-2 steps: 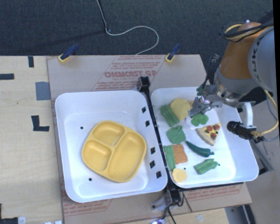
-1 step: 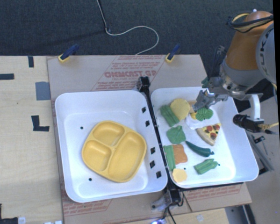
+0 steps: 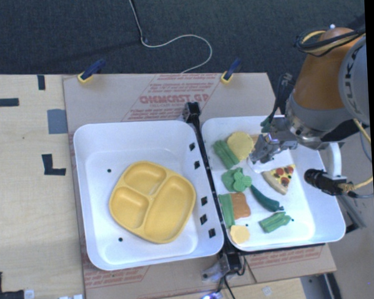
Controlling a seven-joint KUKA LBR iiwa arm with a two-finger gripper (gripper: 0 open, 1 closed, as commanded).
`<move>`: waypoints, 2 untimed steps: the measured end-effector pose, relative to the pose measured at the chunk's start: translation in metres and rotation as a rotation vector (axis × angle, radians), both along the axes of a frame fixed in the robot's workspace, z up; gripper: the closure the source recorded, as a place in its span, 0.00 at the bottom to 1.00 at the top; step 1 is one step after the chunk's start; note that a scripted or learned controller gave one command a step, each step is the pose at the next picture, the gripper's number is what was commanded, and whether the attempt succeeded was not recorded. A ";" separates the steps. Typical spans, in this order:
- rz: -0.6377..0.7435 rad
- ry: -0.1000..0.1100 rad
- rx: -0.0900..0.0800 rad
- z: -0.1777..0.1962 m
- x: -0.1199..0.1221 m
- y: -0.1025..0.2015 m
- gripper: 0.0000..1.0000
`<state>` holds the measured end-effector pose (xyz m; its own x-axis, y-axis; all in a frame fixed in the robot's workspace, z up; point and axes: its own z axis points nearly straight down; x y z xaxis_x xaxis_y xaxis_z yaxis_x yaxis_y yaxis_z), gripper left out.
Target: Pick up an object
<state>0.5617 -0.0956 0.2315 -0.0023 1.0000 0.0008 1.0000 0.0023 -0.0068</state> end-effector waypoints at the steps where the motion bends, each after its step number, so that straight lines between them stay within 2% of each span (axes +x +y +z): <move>1: 0.000 0.001 0.000 0.000 -0.046 0.038 1.00; 2: 0.001 0.003 0.000 -0.002 -0.072 0.074 1.00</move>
<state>0.4898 -0.0214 0.2296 -0.0035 1.0000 0.0007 1.0000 0.0035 -0.0093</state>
